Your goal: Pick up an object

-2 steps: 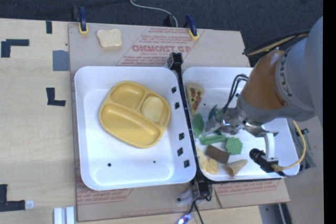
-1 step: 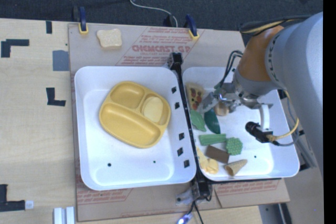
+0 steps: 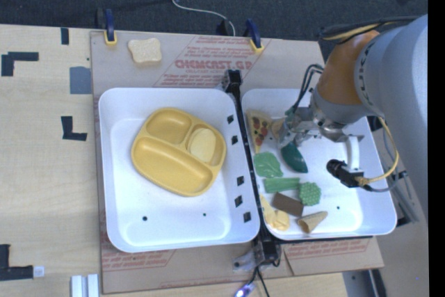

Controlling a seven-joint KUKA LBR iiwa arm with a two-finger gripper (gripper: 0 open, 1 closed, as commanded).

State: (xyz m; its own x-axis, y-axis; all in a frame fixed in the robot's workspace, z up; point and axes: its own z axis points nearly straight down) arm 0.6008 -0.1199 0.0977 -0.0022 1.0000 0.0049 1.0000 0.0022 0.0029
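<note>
Grey arm (image 3: 389,66) lowers its tool (image 3: 292,139), grip unclear, over three green pieces (image 3: 268,165).

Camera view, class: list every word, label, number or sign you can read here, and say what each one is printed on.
Red print on the cardboard sheet above the bins: large letters, too blurred to read for certain.
Smaller red lines above it: too small to read.
Red print on the sheet's lower edge: too small to read.

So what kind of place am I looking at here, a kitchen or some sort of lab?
Most likely a robotics lab bench, not a kitchen: a grey robot arm reaches over two white bins, toy food pieces and a yellow divided plate lie in them, and the cardboard base is clamped down.
</note>
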